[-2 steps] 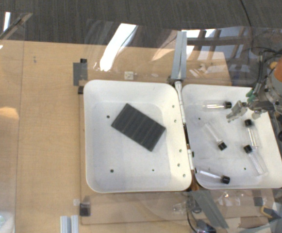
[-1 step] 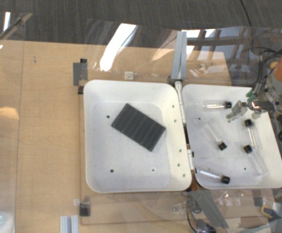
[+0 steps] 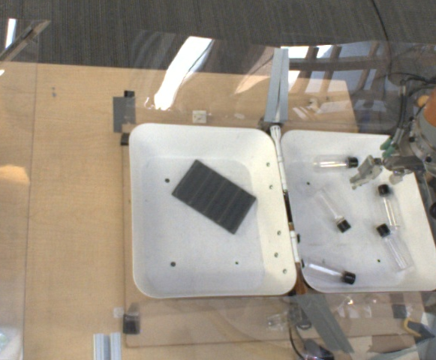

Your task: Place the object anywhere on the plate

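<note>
Because the two-finger gripper (image 3: 368,169) (fingers seemingly spread, holding nothing) hovers over slippery clear plastic vials (image 3: 332,161), a grasp may slip before reaching the dark ribbed rectangular plate (image 3: 214,196).

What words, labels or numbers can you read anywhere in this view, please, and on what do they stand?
None can be read.
The dark ribbed plate in the left bin bears no print.
The clear black-capped vials in the right bin show no label.
The small tag on the bench behind the bins is too small to read.
</note>
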Controlling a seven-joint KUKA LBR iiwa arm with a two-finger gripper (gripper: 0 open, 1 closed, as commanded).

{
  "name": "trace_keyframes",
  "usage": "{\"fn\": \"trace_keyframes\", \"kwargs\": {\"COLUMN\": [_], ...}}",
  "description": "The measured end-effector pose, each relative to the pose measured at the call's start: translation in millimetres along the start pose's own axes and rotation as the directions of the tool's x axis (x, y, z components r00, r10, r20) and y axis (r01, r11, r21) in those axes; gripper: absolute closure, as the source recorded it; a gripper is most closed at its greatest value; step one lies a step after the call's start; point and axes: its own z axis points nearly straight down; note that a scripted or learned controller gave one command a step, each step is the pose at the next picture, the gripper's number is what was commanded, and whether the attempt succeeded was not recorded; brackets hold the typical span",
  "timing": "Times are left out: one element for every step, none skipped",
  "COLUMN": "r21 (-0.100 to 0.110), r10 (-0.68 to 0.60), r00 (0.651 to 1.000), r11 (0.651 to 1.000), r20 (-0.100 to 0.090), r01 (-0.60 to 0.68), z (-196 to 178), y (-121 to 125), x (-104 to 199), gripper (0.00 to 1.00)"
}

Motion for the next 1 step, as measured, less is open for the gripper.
{"fn": "trace_keyframes", "kwargs": {"r21": [0.0], "r10": [0.0], "r00": [1.0], "r11": [1.0], "r20": [0.0], "r01": [0.0], "z": [0.0], "y": [0.0], "x": [0.0], "gripper": [0.0]}}
